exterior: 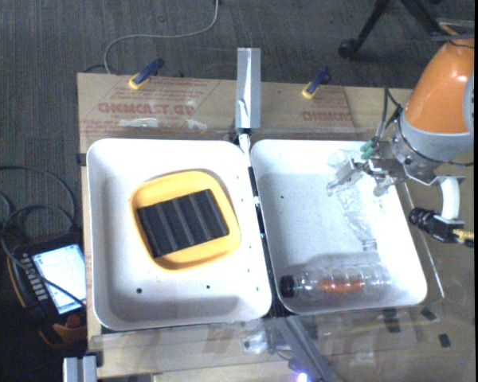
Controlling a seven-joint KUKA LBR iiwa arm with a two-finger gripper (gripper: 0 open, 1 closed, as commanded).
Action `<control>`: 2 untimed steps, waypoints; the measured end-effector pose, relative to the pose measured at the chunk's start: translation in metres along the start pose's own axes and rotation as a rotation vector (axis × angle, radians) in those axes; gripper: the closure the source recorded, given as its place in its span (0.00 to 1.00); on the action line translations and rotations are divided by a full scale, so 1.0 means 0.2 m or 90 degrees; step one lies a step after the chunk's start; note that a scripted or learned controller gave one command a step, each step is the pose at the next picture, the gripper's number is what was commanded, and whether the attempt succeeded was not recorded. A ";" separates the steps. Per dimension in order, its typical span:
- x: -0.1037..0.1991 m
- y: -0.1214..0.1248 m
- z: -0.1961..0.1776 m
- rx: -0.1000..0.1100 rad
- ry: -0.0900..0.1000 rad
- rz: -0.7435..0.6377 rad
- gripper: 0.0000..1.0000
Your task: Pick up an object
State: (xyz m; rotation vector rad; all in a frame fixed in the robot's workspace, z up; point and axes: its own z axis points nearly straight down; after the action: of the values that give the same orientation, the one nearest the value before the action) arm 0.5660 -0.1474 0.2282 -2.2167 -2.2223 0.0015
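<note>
Camera view: gripper (365, 168) hangs over right white bin (303, 213), far-right corner, jaw state unclear. Clear crumpled plastic bottle (358, 213) lies beneath; clear capped bottle (334, 281) along near edge. Risk: slick, squashy plastic slips.

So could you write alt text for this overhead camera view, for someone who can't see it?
A grey and orange robot arm's gripper hovers over the right white bin, which holds a clear plastic bottle lying on its side and crumpled clear plastic. The left bin holds a yellow tray with a black ridged insert.
</note>
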 end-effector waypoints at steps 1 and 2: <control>-0.23 -0.07 -0.10 -0.002 -0.001 -0.017 0.00; -0.11 -0.41 0.35 0.001 0.000 0.053 0.00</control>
State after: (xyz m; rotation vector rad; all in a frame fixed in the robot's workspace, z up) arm 0.4832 -0.1702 0.1583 -2.3074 -2.1269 0.0025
